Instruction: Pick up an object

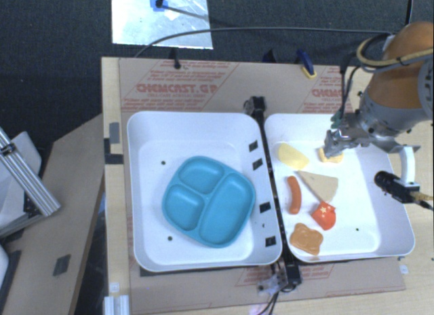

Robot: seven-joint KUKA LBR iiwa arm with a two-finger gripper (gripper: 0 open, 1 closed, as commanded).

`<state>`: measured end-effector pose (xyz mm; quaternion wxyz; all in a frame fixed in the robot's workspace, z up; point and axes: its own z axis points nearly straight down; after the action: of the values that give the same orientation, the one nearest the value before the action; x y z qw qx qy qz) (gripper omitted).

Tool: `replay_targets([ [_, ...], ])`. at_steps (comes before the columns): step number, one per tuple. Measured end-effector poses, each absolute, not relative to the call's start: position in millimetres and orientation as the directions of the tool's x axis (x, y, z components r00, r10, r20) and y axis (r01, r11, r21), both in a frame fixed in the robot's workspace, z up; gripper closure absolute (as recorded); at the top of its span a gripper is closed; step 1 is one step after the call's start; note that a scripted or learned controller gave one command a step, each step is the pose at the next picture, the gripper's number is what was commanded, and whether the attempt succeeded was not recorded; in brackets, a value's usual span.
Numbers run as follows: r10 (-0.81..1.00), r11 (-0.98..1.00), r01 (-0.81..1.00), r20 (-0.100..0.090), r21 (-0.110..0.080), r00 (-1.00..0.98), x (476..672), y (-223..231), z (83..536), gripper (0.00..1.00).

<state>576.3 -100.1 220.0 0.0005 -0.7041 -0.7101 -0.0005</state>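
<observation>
Over the right-hand shallow white bin (390,235), the grey arm with its orange band (400,69) reaches in, and its two-finger gripper (333,147) is down at the bin's far side, right on top of a small flat yellow food piece (331,157); whether it is clenched or released, I cannot tell from up here, and nothing can be seen lifted. Just left of that piece lies a pale yellow rounded lump (292,155). Nearer the bin's middle sits a cream wedge of toy cheese (321,185), with a red toy sausage (294,193) beside it, a red strawberry-like piece (325,216) below the wedge, and an orange-brown toasted piece (306,239) by the bin's near wall. Left of this bin, the second white bin (146,171) holds a blue three-compartment plastic plate (208,200).
</observation>
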Motion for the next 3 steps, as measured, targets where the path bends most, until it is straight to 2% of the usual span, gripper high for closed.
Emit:
replay_targets([
  [1,1.0,0.01,1.0,0.002,0.001,-0.01,569.4,-44.9,228.9,1.0],
  [2,1.0,0.009,1.0,0.002,-0.002,-0.009,544.6,4.5,222.5,1.0],
  [3,1.0,0.01,1.0,0.002,0.0,-0.01,541.1,57.9,220.4,1.0],
])
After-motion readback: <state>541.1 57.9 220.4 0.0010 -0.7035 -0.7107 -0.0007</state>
